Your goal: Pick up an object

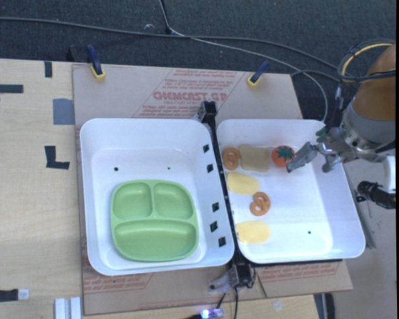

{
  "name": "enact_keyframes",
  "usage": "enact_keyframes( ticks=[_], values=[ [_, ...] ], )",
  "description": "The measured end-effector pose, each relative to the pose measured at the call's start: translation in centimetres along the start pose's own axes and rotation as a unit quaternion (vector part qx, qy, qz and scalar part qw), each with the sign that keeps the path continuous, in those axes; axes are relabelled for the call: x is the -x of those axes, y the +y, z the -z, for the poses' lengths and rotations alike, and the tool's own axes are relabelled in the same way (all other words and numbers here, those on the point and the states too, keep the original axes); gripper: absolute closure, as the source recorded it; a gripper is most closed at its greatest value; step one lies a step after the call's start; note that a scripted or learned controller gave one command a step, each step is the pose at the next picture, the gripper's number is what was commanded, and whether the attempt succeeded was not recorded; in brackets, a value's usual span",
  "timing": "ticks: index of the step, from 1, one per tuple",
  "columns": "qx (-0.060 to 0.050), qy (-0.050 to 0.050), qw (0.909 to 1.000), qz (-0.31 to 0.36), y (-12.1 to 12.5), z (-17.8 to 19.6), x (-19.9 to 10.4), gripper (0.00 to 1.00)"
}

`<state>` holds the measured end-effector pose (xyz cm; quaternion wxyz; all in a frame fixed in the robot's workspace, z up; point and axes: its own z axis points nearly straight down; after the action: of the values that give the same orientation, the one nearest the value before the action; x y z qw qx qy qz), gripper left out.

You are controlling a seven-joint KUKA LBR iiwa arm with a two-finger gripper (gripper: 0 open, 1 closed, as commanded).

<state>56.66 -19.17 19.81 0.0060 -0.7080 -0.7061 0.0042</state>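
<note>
Camera view: bench [26,198] seen from above at a slant.
Cardboard sheet [186,92]: under both bins, held by two clamps at its far edge.
Left bin [146,138]: holds a green divided plate [153,220].
Right bin [319,205]: holds the food pieces, all in its left half.
Arm [376,105]: enters from the right, over the right bin's far right corner.
Gripper [296,163]: fingers dark and blurred, gap cannot be told; just beside the tomato.
Tan slab [254,158]: between the far donut and the tomato.
Yellow pieces: one [243,183] mid-bin, one [253,231] nearer.
Donuts: one [231,157] far, one [260,204] mid.
Tomato [282,155]: red, green top, far side of the bin.
</note>
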Motion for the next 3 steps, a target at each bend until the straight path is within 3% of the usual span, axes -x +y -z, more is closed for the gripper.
enact_keyframes(
  ticks=[1, 3],
  values=[
    [0.006, -0.001, 1.0000, 0.002, 0.3, 0.8, 0.0, 0.00],
    [0.004, -0.002, 1.0000, 0.002, 0.8, -9.8, 0.6, 0.00]
  ],
)
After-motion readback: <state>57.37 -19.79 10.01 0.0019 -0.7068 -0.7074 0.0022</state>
